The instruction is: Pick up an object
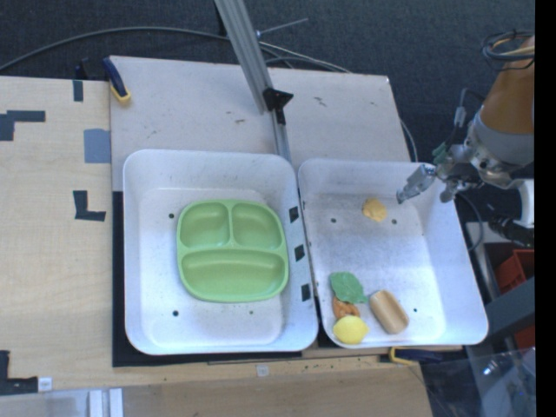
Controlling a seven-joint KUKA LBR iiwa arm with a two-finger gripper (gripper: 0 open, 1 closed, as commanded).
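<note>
The gripper (427, 184) hangs over the far right edge of the right bin (452, 259), its two fingers spread apart with nothing between them. One fingertip (408, 194) points down and left toward a small yellow lump (374, 209) (some bit of toy food, hard to name from here) that lies on the bin floor near the far wall, just left of the gripper and not touching it. At the near end of the same bin sits a cluster: a lemon (350, 329) against the near wall, a carrot with a green leafy top (346, 292) just beyond it, and a bread roll (388, 311) just to their right. The left bin (139, 233) holds a green divided plate (232, 250), lying flat in its middle.
</note>
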